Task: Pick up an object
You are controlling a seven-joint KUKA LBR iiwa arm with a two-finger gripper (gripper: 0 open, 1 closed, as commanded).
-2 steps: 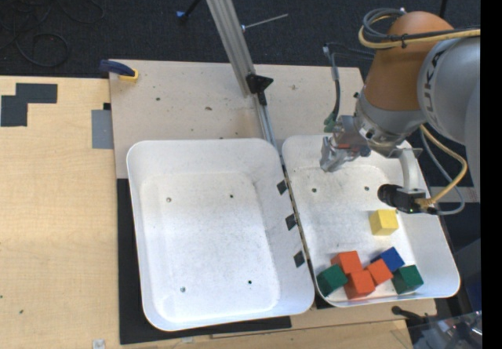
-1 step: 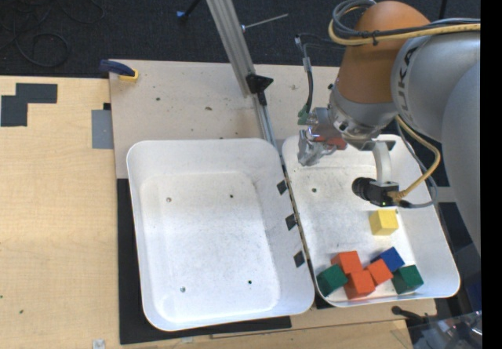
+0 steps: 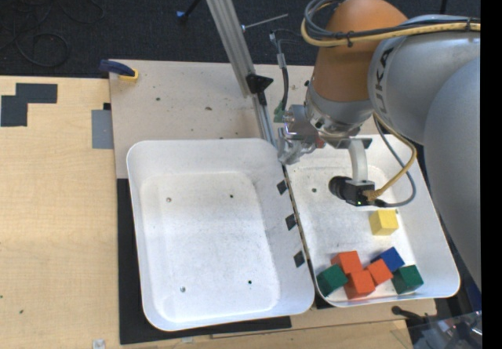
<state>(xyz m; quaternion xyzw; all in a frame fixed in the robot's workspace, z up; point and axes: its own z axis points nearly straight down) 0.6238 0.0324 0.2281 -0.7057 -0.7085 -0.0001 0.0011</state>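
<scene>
Pale wooden bench (image 3: pixel 55 206) carries two shallow white plastic bins side by side. The grey arm's claw (image 3: pixel 292 145) hangs over the far end of the rim where the bins meet; whether it stands wide or narrow I cannot tell. Nearer me than the claw and off to its right, a small yellow cube (image 3: pixel 384 221) sits alone in the right-hand bin (image 3: pixel 323 218). Further from the claw, at that bin's near edge, orange blocks (image 3: pixel 360 283), a blue block (image 3: pixel 393 258) and two green blocks (image 3: pixel 332 279) huddle together. The left-hand bin (image 3: pixel 204 222) spreads to the claw's left.
</scene>
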